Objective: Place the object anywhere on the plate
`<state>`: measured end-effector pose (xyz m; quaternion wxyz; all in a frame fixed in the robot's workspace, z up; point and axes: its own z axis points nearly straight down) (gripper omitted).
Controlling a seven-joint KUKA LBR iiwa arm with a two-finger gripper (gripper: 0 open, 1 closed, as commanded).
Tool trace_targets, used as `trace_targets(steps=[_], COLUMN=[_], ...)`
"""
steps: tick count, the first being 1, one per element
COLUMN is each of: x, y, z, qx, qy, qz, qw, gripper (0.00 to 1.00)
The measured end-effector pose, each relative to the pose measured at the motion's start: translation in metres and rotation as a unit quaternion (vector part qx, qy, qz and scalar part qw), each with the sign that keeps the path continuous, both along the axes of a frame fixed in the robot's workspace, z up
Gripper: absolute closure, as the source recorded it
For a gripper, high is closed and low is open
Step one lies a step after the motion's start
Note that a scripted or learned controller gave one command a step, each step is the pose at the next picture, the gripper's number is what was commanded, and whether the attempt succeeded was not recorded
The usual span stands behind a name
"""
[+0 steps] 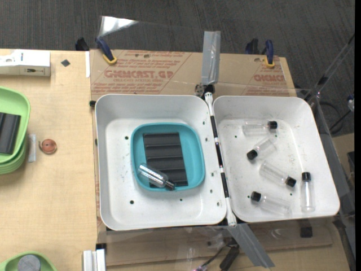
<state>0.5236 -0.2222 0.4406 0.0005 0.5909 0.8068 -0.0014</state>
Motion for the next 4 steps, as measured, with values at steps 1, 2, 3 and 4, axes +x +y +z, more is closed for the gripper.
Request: trace_targets(steps=[1, 2, 3, 4], x=[0.0, 0.0, 0.0, 0.0], y=[0.0, 0.0, 0.0, 0.0], z=[0.0, 0.0, 0.0, 0.0], qx=[0.0, 0.0, 0.0, 0.0], qy=[0.0, 0.0, 0.0, 0.0], qz=[0.0, 0.0, 0.0, 0.0], qw=[1.0, 1.0, 1.0, 1.0], gripper=[0.0, 0.0, 0.0, 0.0])
